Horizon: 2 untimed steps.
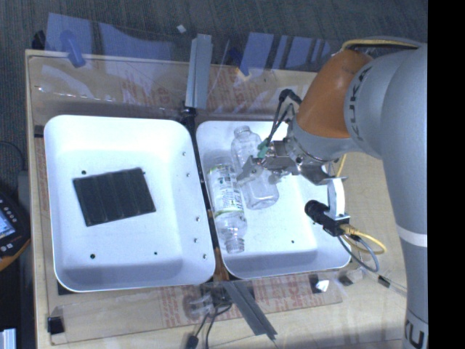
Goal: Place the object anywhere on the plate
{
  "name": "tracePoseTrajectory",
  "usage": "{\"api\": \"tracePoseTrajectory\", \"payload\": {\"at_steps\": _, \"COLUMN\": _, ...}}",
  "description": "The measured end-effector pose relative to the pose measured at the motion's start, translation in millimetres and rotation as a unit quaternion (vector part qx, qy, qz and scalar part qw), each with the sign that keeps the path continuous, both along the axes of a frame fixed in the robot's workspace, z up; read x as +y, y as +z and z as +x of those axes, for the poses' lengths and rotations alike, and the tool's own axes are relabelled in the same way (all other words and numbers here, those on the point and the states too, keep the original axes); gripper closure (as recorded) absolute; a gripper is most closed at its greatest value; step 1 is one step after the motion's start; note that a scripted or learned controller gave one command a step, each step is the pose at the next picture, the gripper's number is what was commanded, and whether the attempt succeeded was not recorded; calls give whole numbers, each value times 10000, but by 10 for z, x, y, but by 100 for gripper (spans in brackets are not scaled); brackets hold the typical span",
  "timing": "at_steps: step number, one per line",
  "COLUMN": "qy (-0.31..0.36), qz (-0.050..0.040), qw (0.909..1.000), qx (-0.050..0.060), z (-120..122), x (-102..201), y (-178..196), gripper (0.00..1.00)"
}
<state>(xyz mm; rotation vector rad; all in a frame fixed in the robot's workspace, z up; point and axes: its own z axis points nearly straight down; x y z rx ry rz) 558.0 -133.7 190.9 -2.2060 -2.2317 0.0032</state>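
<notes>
A dark grey, ribbed rectangular plate (114, 195) lies flat in the left bin (65, 264), slightly askew and left of centre. In the right bin (290, 262), one clear plastic bottle (226, 206) with a green-and-white label lies along the left wall, and another clear bottle (253, 167) lies just beside it toward the middle.

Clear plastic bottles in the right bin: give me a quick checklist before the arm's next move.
1. Dark ribbed rectangular plate lies flat in left white bin: ok.
2. Plate surface free: ok.
3. Clear plastic bottles off the plate, in right white bin: not ok.
4. Gripper over the bottles: ok.
5. Bottle held between fingers: cannot tell.
</notes>
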Motion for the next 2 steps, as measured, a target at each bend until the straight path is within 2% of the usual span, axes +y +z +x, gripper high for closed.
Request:
{"api": "tracePoseTrajectory", "payload": {"at_steps": 1, "qy": -439, "qz": -7, "qw": 9990, "qx": 10, "z": 524, "x": 598, "y": 315, "gripper": 100}}
{"api": "tracePoseTrajectory", "payload": {"at_steps": 2, "qy": -2264, "qz": -13, "qw": 9740, "qx": 30, "z": 409, "x": 1086, "y": 278, "gripper": 100}}
